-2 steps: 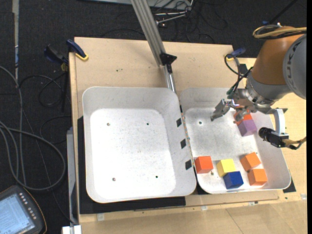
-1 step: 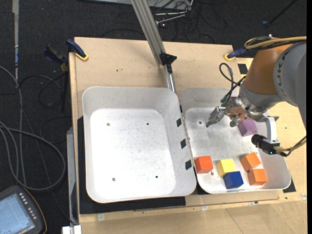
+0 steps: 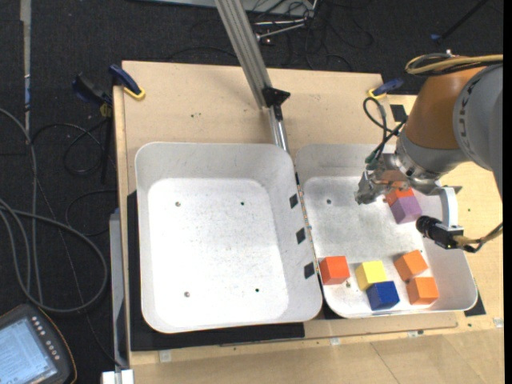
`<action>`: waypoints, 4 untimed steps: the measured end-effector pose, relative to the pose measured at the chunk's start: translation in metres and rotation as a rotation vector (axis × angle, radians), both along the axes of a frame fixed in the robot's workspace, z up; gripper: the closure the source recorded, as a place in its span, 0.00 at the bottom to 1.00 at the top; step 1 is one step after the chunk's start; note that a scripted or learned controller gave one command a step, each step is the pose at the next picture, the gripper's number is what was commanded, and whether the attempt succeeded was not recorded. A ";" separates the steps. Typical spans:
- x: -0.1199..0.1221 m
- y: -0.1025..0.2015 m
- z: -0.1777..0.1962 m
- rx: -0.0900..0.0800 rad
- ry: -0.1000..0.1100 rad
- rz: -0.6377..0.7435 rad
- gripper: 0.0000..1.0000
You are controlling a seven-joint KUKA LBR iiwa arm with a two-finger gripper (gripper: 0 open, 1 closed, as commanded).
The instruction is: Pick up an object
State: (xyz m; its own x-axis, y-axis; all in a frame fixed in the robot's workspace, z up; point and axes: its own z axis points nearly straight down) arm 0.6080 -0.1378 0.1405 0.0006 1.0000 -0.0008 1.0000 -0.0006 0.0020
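Purple block (image 3: 406, 207) is sitting in the right bin (image 3: 344, 206), upper right part, w/ a small orange block (image 3: 398, 191) touching it on its upper-left side. The gripper (image 3: 376, 184) is hanging just left of that pair, low over the bin floor; whether its tips are spread or pressed together can't be told from this angle, and nothing is showing between them. So no grab is confirmed yet.

Judging progress: the arm (image 3: 448, 118) is reaching in from the right and is looking close to the purple/orange pair, approx. at the approach stage. Closing on something and lifting it are probably both left to do.

Further out, five more blocks are lying along the bin's near edge: an orange one (image 3: 334, 269), a yellow one (image 3: 371, 274) w/ a blue one (image 3: 383, 294) touching it, then two more orange ones (image 3: 411, 264) (image 3: 422, 290) to the right. The left bin (image 3: 152, 174) is sitting beside, on the wooden bench (image 3: 200, 94).

No brand, label or readable writing is showing anywhere; the screen (image 3: 24, 350) at bottom left is too small to read.
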 end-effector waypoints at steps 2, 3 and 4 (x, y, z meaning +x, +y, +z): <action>0.002 0.001 0.113 -0.001 -0.005 0.004 1.00; -0.016 0.049 0.116 0.002 0.002 0.007 1.00; -0.020 0.093 0.112 0.002 0.003 0.008 1.00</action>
State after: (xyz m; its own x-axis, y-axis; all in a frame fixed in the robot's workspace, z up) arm 0.5884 -0.0451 0.2529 -0.0071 1.0000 0.0013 1.0000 0.0071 -0.0008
